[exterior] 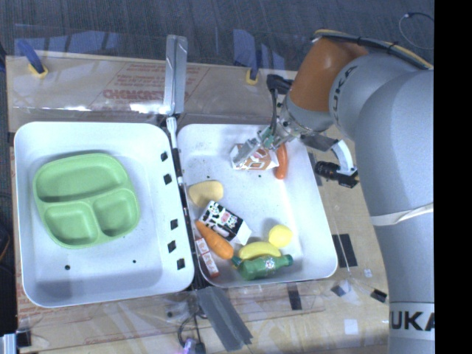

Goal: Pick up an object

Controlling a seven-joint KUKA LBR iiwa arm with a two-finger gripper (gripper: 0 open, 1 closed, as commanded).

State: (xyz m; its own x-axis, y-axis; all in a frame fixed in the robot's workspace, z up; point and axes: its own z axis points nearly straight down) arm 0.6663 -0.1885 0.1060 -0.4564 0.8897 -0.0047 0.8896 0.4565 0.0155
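Observation:
My gripper (254,152) hangs low over the back of the right bin (317,227), under the orange wrist band. Right at its tip lies a small white and orange packet (254,162); whether the packet is held is hidden from this angle. A red-orange chili-shaped piece (281,163) lies just to the gripper's right. Nearer the front of the bin are a pale yellow potato (206,192), a black and white carton (223,222), a carrot (214,241), a lemon (279,235), a banana (259,250) and a green bottle (264,265).
The left bin (44,279) holds a green divided plate (87,198). A divider wall with black clips (174,198) separates the two bins. The grey arm fills the right side above the bench.

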